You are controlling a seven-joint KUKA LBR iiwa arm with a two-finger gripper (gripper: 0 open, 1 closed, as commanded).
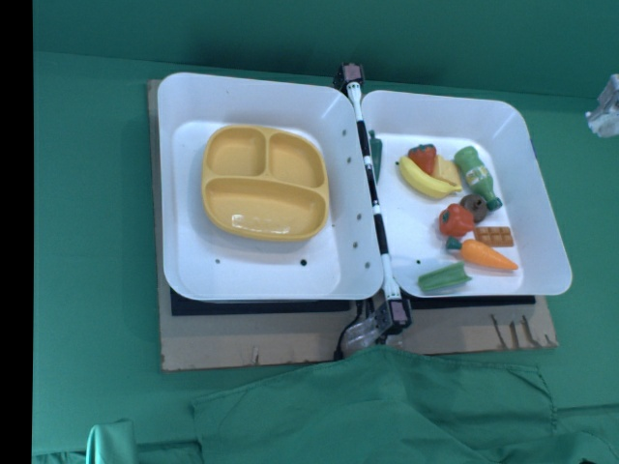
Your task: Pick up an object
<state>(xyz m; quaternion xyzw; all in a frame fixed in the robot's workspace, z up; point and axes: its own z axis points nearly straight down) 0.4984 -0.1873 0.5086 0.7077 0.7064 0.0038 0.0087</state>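
The right bin [542,220] holds several toy foods. A yellow banana [424,180] lies beside a red strawberry [423,156] and a green bottle [476,174]. Below them sit a red pepper [456,219], a small brown ring [473,203], an orange-brown waffle block [493,235], an orange carrot [488,255] and a green stalk [444,278] at the front rim. A dark green piece [375,153] lies against the divider. A small grey part of the arm [604,109] pokes in at the right edge, well above and right of the bin.
The left bin [193,259] holds a yellow three-compartment plate [266,182]. A black-and-white striped bar [372,191] runs between the bins. Both bins rest on a cardboard sheet [251,356]. Green cloth [387,404] is bunched at the front.
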